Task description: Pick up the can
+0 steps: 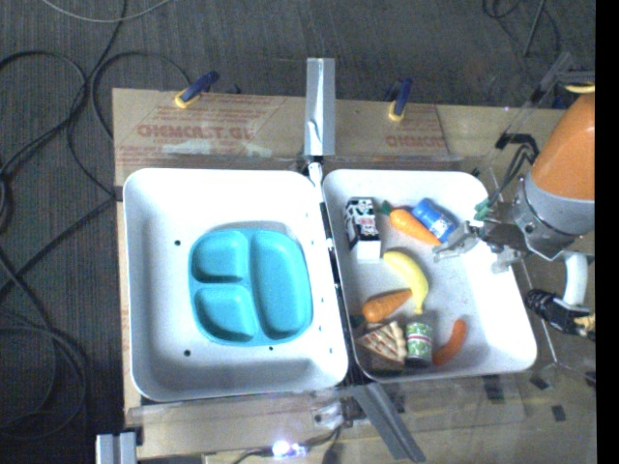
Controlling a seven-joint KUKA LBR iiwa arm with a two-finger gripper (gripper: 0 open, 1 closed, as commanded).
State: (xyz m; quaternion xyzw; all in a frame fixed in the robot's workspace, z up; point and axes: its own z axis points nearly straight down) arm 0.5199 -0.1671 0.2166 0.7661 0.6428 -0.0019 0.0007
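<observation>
The grey two-finger gripper (462, 243) sits at the right side of the right-hand shallow white plastic bin (503, 341), below the arm's orange band, and its metal tips reach in over the bin's upper right part; how they are set, apart or together, I cannot tell, and nothing is seen between them. Judged from that, the task is hardly begun: the can is not lifted and the approach to it is not yet made. Nearest the camera, along the bin's lower edge, stands the small round can with a green label and a pale top (418, 341), upright as far as can be seen, with a brown wedge-shaped sandwich toy (383, 342) just beside it on its left and a small orange-red sausage-shaped toy (450, 341) just beside it on its right. A little farther in lie an orange carrot toy (386, 304) and a yellow banana toy (410, 274), between the can and the gripper. Farther still, near the bin's top edge, are a black-and-white carton (363, 226), a second orange carrot (410, 226) and a blue packet (434, 217), these last close to the gripper's tips. The can is well apart from the gripper, so what is left is the whole reach, the closing on it between crowding neighbours, and the lift. The left-hand white bin (155, 356) holds a turquoise divided plastic tray (251, 285).
</observation>
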